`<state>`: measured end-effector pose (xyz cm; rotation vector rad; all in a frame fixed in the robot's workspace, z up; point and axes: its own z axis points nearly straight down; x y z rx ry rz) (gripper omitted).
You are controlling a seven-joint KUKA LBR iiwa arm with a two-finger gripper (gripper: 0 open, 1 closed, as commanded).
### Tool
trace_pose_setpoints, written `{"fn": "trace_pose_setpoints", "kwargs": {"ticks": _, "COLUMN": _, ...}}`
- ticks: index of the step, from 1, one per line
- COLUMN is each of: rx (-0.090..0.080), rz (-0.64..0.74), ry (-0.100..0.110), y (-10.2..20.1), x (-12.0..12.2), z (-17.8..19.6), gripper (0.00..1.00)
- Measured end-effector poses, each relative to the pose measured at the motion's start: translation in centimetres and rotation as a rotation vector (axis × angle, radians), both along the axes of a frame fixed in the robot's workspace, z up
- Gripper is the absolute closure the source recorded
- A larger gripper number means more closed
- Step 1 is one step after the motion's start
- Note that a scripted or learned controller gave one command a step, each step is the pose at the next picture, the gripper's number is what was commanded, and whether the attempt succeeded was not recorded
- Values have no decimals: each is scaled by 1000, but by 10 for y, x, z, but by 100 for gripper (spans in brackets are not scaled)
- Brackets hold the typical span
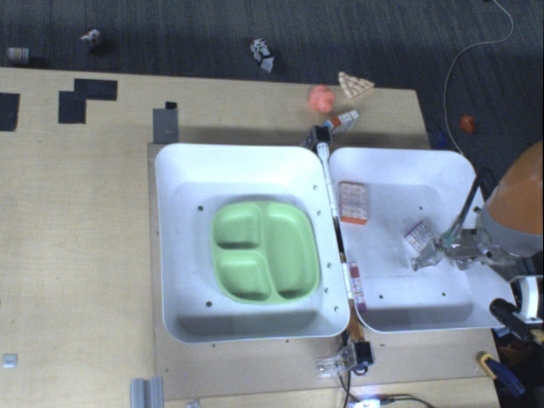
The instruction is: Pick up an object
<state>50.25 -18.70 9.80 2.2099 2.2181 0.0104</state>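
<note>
In the right bin [442, 167] lie two small things. An orange-and-white packet [353, 202] rests near the bin's left wall. A crinkled silvery wrapper [417, 234] lies near the middle. My gripper [432, 258] reaches in from the right and sits low over the bin floor, just below and to the right of the wrapper, close to it or touching it. The grey wrist and orange band [520, 195] rise behind it at the right edge. Nothing is visibly lifted off the floor.
The left bin [170, 228] holds a green divided plate [263, 250]. On the bench beyond the bins lie a pink ball [321, 99], a triangular patterned piece [355, 84] and a small tube [344, 121]. Cables run along the divider between the bins.
</note>
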Motion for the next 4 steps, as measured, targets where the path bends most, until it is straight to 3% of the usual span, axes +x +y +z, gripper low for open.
{"fn": "trace_pose_setpoints", "kwargs": {"ticks": 1, "rx": -1, "rz": 2, "ry": -4, "y": 0, "x": 1, "z": 11, "gripper": 100}}
{"fn": "trace_pose_setpoints", "kwargs": {"ticks": 2, "rx": -1, "rz": 2, "ry": -4, "y": 1, "x": 1, "z": 11, "gripper": 0}}
{"fn": "trace_pose_setpoints", "kwargs": {"ticks": 3, "rx": -1, "rz": 4, "ry": -7, "y": 1, "x": 3, "z": 21, "gripper": 100}}
{"fn": "trace_pose_setpoints", "kwargs": {"ticks": 4, "rx": 2, "rz": 1, "ry": 6, "y": 22, "x": 92, "z": 120, "gripper": 100}}
